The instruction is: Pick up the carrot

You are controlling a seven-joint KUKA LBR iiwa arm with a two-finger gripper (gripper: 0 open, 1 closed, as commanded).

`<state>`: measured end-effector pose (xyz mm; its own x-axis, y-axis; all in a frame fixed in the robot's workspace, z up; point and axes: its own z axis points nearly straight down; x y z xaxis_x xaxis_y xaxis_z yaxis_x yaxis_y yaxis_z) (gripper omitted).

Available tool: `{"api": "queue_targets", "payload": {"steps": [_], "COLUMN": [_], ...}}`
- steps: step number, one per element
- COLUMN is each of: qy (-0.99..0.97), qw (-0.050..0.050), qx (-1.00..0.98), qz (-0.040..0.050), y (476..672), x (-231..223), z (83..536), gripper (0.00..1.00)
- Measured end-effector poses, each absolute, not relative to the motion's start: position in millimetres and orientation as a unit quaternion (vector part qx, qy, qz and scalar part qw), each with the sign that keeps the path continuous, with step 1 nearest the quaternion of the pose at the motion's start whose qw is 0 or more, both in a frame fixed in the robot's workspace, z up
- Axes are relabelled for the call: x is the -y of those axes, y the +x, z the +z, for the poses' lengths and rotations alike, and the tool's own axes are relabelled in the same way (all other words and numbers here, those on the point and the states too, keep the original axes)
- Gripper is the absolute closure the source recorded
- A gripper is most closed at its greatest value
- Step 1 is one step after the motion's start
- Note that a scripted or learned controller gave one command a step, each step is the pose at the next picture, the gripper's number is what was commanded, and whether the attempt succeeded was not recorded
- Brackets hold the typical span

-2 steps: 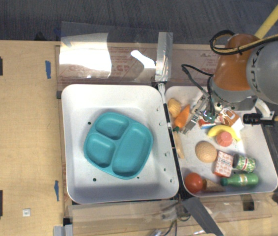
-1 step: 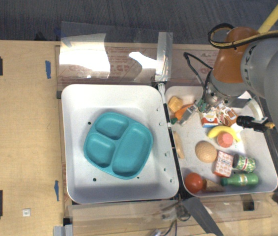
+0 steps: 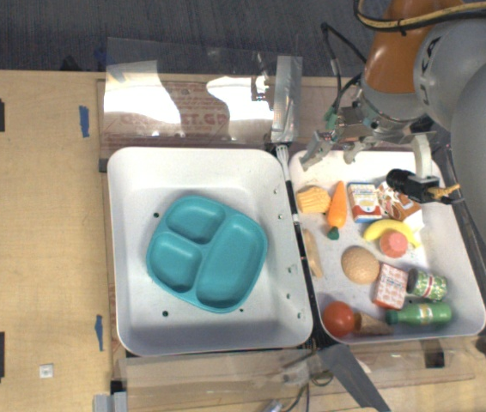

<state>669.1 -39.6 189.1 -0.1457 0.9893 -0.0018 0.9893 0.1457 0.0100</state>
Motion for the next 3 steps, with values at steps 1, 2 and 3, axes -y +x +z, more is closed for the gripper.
{"api": "queue_targets", "payload": {"steps": [1,2,3], "qy": [0.71,0.804,0.795], "qw": [0.003,0.013,0.016], "qx": [-0.704,-0.594,-0.607], "qz": [0.002,0.0165,0.0151], "y": [623.7,618.5,612.6], "x": [93.7,95.4,93.4], "z": [108.8,104.7,104.2], "gripper": [0.0,0.0,0.0]}}
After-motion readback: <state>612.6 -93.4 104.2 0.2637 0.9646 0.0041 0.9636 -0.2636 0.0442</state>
